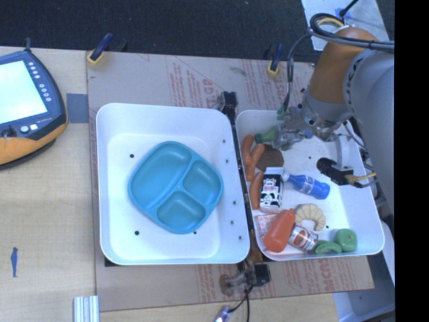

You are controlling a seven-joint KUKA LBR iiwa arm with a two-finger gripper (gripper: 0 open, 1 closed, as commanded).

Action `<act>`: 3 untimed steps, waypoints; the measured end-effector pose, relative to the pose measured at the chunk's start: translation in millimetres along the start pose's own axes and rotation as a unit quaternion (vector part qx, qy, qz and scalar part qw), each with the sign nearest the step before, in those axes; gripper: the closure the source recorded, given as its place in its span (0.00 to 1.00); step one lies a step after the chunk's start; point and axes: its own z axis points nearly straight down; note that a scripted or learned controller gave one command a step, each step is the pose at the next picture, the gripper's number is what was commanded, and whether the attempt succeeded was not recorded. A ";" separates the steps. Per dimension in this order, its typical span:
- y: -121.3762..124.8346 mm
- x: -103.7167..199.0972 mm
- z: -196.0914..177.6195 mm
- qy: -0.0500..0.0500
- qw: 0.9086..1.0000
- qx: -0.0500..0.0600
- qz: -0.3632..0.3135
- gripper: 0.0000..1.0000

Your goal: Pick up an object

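1. Nothing looks lifted yet: the toys lie in the right bin — carrots, milk carton, blue bottle, croissant, red bottle, green pieces.
2. By my read, the pick itself is still to do.
3. The gripper sits low at the bin's far corner, just beside the carrots and a small green item.
4. How wide the claw stands, or whether it grips anything, I cannot tell.
5. The arm reaches in from the right, wrist bent down.
6. The left bin holds a blue divided plate.

Grey arm enters from right, orange band above wrist; tool points down-left, low.
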 end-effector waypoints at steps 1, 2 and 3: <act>0.0 0.1 0.0 0.000 1.000 0.000 0.000 0.00; -0.5 -0.8 -10.1 0.000 1.000 0.002 -0.001 1.00; -0.4 -0.7 -10.2 0.000 1.000 0.002 -0.001 0.00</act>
